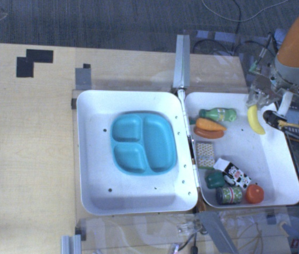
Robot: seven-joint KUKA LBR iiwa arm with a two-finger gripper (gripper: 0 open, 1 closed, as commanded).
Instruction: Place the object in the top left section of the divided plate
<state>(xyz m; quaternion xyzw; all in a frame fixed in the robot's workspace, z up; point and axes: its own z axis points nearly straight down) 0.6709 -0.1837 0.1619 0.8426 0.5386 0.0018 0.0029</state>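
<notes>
Nearest to us, at the front of the right bin point(292, 187), we see a round orange ball point(254, 194), a shiny can point(228, 195), a dark green lump point(215, 179) and a small black and white toy point(237, 175). Farther back lie a checked card point(206, 154), a smooth carrot point(210, 124) on a red sausage shape point(208, 133), and a green bottle point(218, 114).

The gripper point(261, 97) sits at the bin's far right edge, right by the curved yellow banana point(255, 119). We cannot tell if it grips the banana.

We think the picking step is in hand, and the banana looks like the object. Next it must lift the banana and carry it left to the top left section point(127, 128) of the blue divided plate point(160, 141), which looks smooth and hard, in the left bin point(91, 157).
</notes>
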